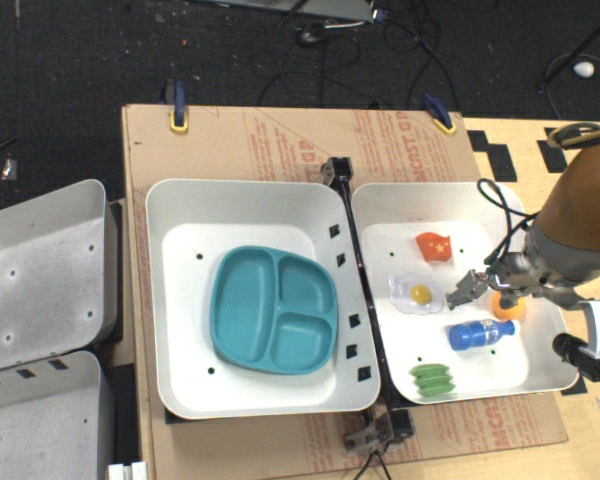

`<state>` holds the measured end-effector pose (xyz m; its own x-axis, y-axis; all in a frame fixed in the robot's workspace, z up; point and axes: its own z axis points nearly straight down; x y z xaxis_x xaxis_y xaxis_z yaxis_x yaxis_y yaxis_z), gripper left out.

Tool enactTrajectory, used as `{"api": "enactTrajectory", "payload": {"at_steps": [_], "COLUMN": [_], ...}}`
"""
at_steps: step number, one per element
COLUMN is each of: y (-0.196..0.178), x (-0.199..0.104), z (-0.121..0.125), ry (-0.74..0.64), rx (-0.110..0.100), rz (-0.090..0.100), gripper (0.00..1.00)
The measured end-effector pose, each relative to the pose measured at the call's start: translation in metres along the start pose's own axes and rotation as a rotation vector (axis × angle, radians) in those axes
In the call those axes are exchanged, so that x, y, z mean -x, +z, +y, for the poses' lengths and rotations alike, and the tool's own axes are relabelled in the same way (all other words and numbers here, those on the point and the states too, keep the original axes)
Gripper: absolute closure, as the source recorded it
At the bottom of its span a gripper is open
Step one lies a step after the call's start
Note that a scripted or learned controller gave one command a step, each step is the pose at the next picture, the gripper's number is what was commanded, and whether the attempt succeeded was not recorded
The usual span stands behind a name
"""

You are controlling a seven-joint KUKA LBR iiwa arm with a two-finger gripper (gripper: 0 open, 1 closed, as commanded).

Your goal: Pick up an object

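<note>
The right bin [395, 363] holds a red block [434, 247], a clear piece with a yellow ball [418, 294], a blue bottle [479, 334], a green ridged object [431, 378] and an orange object [508, 304]. My gripper [472, 289] hangs over the middle of this bin, between the yellow ball and the orange object, just above the blue bottle. Its dark fingers point left and spread apart with nothing between them. The orange object is partly hidden behind the wrist.
The left bin [180, 368] holds a teal divided tray [274, 309]. A black divider [355, 278] runs between the bins. White bin lids [40, 268] lie at the far left. The arm's body [578, 223] covers the right bin's right side.
</note>
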<state>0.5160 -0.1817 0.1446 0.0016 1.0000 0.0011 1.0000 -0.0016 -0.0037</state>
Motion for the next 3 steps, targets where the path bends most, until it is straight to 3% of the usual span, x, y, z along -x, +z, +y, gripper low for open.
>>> {"api": "enactTrajectory", "payload": {"at_steps": [1,2,3], "y": [0.053,0.041,-0.006], "x": [-0.002,-0.001,-0.008], "z": [0.000,0.001,-0.002], "ry": [-0.001,0.000,-0.004], "rx": [-0.002,0.003,0.008], "rz": [0.003,-0.001,-0.002], "gripper": [0.00,1.00,1.00]}}
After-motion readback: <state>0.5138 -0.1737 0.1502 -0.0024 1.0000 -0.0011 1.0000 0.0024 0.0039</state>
